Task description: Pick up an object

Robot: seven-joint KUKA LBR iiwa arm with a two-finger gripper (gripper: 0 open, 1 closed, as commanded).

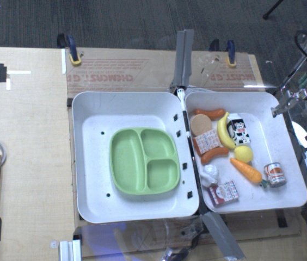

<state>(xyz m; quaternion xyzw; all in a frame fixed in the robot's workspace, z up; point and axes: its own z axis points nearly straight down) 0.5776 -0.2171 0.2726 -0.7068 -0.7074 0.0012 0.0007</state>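
the toys crowd the left half of the right bin [284, 162], banana [225, 130] touching the milk carton [239, 131] and lemon [243, 154] by the carrot [247, 171], so a grab could likely pinch two or slip; the claw's state cannot be told.

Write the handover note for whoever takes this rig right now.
Left bin: a green divided plate.
Right bin: hot dog, banana, cow-print carton, lemon, carrot, small can, a red snack box and a few more items, all lying loose.
Done: nothing lifted.
Left: pick up one object, all in the right bin.
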